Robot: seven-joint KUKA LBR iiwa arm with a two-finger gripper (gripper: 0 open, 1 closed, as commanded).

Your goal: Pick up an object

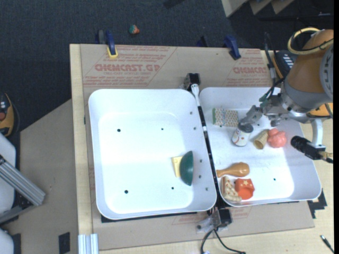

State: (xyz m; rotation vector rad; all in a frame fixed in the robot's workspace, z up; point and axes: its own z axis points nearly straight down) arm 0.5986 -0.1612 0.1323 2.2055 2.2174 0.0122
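Gripper (pixel 247 125): over the small white bottle (pixel 240 137); you cannot tell its state.
Handling: likely light, stiff, slippery; take its body.

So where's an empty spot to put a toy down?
Most of the left bin is bare; a green and yellow object sits by its right wall. The right bin is crowded: gripper, pink toy, patterned card, red toy. Its lower right corner is free.

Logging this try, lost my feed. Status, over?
Hand low in right bin, over small white piece; grip unclear. Nothing seen lifted. Tan cone and pink lump crowd close beside.
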